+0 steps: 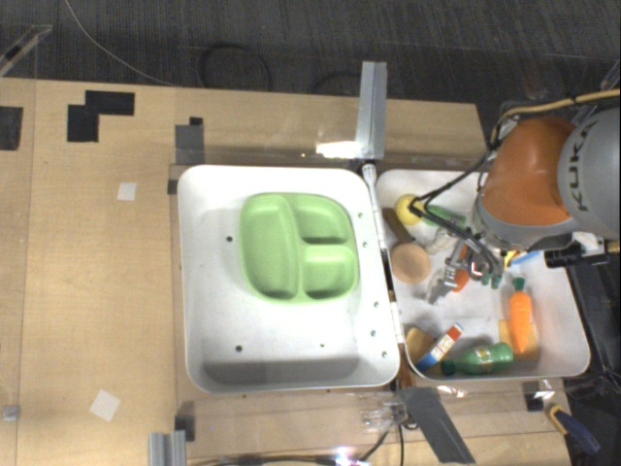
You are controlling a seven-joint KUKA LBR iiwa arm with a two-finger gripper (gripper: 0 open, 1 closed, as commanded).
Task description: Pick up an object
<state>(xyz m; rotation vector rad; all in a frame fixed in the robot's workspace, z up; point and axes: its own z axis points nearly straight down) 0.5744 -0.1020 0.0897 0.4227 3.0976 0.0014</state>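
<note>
The pincer (454, 278) hangs mid right bin (572, 362); its grip state cannot be told. The tan egg (409, 261) lies just beside it, toward the bin's left wall.

You see the pickable things gathered in the right bin (572, 357). A carrot (522, 321), orange with a paler top end, lies lengthwise near the right wall. Just below it a green bottle (480, 358) lies on its side along the near wall, neck pointing left. Beside that, a small red, white and blue tube (442, 346) lies at a slant, its lower end touching a brown rounded piece (418, 339) in the near left corner. A tan egg-shaped object (409, 261) rests against the left wall. Above it sits a yellow ball-like item (407, 208), partly hidden by cables.
</note>
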